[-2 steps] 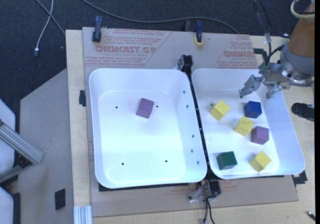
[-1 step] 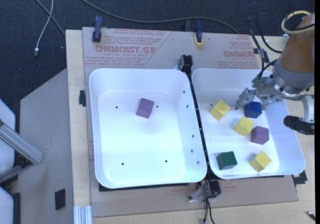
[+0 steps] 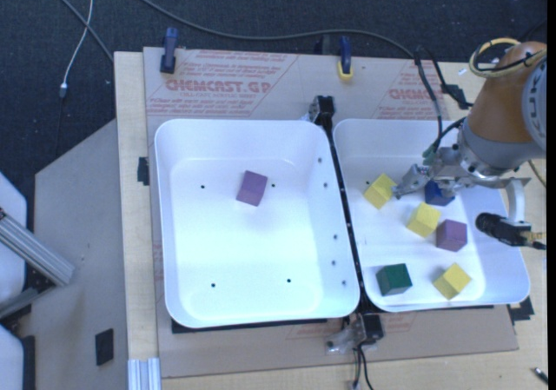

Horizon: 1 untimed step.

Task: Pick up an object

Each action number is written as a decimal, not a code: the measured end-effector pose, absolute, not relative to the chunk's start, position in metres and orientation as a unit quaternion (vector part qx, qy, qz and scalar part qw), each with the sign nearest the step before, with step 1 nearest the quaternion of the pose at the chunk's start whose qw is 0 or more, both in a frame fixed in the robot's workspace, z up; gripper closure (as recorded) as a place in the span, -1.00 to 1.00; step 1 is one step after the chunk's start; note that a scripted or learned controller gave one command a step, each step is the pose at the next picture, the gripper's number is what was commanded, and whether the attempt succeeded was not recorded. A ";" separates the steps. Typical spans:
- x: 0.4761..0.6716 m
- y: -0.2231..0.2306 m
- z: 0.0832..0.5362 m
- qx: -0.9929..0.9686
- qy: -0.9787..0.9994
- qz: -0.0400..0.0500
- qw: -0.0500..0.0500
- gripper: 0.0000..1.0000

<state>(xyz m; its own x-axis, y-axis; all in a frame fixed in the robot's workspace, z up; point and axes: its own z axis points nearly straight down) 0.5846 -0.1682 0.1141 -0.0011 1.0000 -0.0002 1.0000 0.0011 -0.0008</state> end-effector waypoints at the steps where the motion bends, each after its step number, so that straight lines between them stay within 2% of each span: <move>1: 0.588 -0.170 0.107 -0.707 -0.707 -0.003 -0.006 -1.00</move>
